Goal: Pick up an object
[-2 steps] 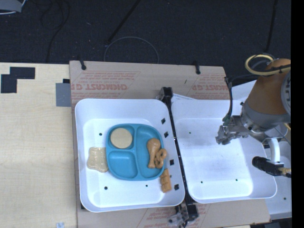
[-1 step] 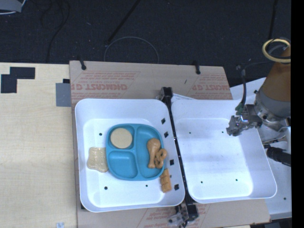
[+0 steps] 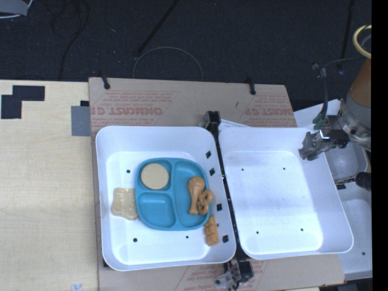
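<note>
In the left bin point(image 3: 115, 144) lies a blue divided plate point(image 3: 168, 214). A round tan cookie point(image 3: 154, 176) sits in its upper left compartment. A tan drumstick-shaped piece point(image 3: 196, 193) and a pretzel-like piece point(image 3: 205, 199) lie in its right compartment. A pale bread slice point(image 3: 124, 203) rests on the bin floor left of the plate. A small brown ridged piece point(image 3: 211, 230) lies off the plate's lower right corner. My gripper point(image 3: 310, 146) hangs over the right bin's point(image 3: 285, 193) upper right rim, far from all of these.
A black divider clip point(image 3: 213, 121) joins the two bins at the middle. Cardboard point(image 3: 182, 105) lies under the bins. Cables and a wrist fitting point(image 3: 330, 132) hang beside the arm at the right. A pale wooden benchtop point(image 3: 42, 193) spreads to the left.
</note>
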